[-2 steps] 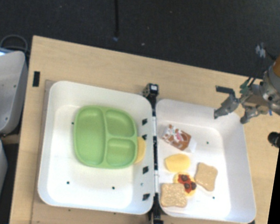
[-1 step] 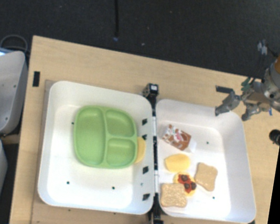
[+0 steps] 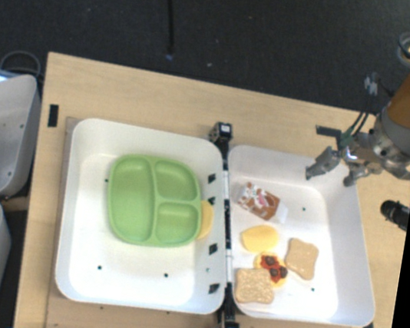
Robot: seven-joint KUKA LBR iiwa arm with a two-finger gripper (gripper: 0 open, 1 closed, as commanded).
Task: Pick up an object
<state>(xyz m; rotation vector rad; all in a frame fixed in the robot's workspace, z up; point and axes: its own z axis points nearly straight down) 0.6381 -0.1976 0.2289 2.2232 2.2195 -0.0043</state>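
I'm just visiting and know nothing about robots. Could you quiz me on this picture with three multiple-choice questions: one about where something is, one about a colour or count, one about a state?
1. Where is the green tray?
A. left bin
B. right bin
C. on the floor

2. How many sections does the tray have?
A. one
B. three
C. six

3. How do the gripper's fingers stand?
A. open, holding nothing
B. shut on toast
C. shut on the tray

Answers:
1 A, it lies in the left bin.
2 B, ridges divide it into three.
3 A, the fingers are spread above the right bin.
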